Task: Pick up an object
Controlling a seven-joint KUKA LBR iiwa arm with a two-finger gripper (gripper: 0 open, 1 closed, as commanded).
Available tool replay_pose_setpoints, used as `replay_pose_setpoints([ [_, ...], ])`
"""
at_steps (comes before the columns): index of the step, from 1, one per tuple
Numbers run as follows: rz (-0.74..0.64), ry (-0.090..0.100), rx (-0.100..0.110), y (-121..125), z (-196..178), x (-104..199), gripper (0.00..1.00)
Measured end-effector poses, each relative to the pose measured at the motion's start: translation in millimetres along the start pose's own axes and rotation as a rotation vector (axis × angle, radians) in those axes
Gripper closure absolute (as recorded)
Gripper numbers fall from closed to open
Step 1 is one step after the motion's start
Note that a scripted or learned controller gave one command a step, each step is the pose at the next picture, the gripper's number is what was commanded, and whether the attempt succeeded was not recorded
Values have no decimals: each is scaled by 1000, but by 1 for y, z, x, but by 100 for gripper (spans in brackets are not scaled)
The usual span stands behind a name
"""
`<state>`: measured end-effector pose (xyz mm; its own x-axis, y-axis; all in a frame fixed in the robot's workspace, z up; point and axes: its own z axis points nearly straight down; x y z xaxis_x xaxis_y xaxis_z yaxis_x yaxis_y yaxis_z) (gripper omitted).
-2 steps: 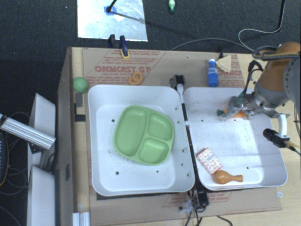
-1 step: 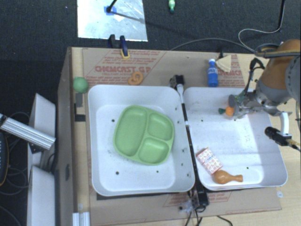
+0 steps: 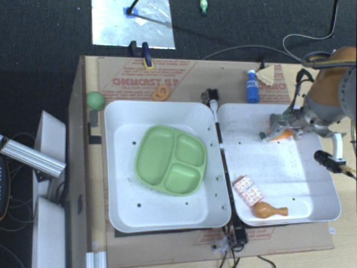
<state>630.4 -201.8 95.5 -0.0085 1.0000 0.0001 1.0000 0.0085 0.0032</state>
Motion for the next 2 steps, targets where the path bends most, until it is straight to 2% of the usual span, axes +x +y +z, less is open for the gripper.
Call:
replay_pose_setpoints([
  [1, -3, 0, -3, 1, -11, 0, 100],
  [2, -3, -1, -3, 1, -11, 0, 0],
])
